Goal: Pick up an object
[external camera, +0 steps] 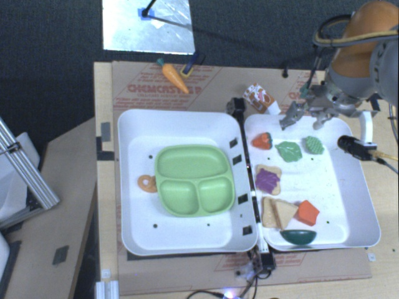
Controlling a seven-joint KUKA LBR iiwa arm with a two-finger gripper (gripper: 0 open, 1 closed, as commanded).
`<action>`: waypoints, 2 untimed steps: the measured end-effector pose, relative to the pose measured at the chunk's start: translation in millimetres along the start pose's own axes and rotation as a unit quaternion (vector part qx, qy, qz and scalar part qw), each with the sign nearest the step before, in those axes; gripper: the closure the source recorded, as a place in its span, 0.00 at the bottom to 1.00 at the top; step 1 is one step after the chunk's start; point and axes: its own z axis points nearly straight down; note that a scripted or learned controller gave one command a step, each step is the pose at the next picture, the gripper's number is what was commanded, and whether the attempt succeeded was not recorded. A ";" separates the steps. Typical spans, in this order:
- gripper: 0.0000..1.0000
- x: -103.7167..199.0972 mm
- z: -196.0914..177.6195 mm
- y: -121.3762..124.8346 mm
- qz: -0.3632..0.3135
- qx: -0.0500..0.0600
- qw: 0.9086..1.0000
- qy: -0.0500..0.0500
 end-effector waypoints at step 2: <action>0.00 -2.6 48.9 11.4 -0.001 -0.005 1.000 -0.001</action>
